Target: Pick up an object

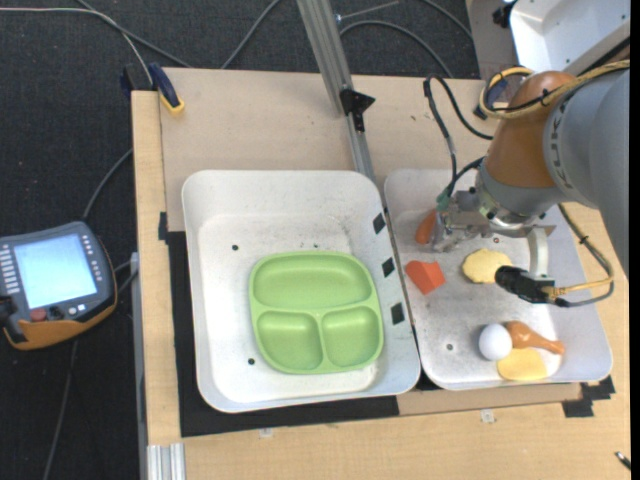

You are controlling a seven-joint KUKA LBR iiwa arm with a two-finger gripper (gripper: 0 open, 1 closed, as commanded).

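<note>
1. Progress: nothing lifted yet as far as I can judge. The gripper (pixel 462 226) sits low in the right bin (pixel 580 363), at its far-left part, next to an orange piece (pixel 426 229) by its left side. Cannot tell if it touches it.
2. Jaws: cannot tell how they stand, too cluttered by the wrist hardware.
3. Left to do: close on something and raise it clear of the bin.
4. Right bin contents: red-orange block (pixel 426 276) near the left wall, pale yellow item (pixel 486 265) just beside the gripper, white ball (pixel 494 341), drumstick-shaped toy (pixel 535 339), yellow piece (pixel 523 367) at the near edge.
5. Left bin (pixel 215 268): holds a green divided plate (pixel 316 311), three compartments, nothing in them.
</note>
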